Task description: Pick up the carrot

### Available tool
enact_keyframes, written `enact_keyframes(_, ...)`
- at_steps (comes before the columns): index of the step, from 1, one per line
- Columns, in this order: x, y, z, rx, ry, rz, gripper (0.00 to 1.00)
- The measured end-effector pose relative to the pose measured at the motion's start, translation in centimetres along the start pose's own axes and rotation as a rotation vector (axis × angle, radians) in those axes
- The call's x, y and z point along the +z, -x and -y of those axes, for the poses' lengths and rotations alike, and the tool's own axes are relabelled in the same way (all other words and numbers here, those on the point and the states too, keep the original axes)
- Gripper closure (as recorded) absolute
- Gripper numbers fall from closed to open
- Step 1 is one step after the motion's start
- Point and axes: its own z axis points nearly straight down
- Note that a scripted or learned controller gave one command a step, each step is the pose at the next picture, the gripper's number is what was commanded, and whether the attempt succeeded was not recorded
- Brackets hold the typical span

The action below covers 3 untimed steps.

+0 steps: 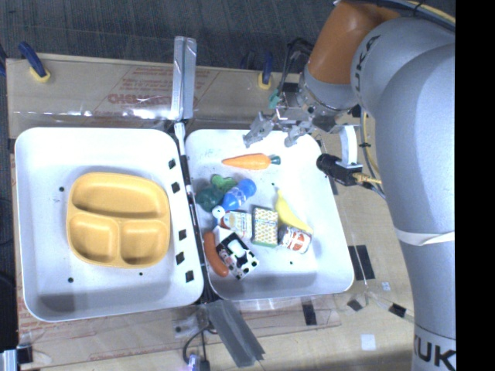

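Spread apart, the gripper's two grey fingers hang over the far edge of the right bin with nothing between them, just beyond the carrot. That carrot lies flat on the white floor of the bin, its orange body lengthwise across the view and its small green stem end pointing toward the arm. Bare floor shows on all sides of it, so nothing touches it or lies over it.

Nearer the camera than the carrot sits a loose cluster: a green toy and a teal one just beside a blue bottle, then a small printed box, a yellow banana and a red-and-white packet. A sausage and a black-and-white piece lie nearest of all. None of these reaches the carrot; the green toy is the closest, near but apart.

Left of the carrot, across the divider, the left bin holds a yellow compartment tray.
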Motion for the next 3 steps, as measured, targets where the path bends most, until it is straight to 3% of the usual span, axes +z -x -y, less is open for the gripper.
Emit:
enact_keyframes(1, 11.5, -3.9, -0.4, -0.189, 0.003, -0.005, 0.0)
enact_keyframes(2, 10.9, -3.7, -0.4, -0.193, 0.004, -0.001, 1.0)
enact_keyframes(3, 2.0, -7.7, -0.3, -0.068, 0.003, 0.002, 1.0)
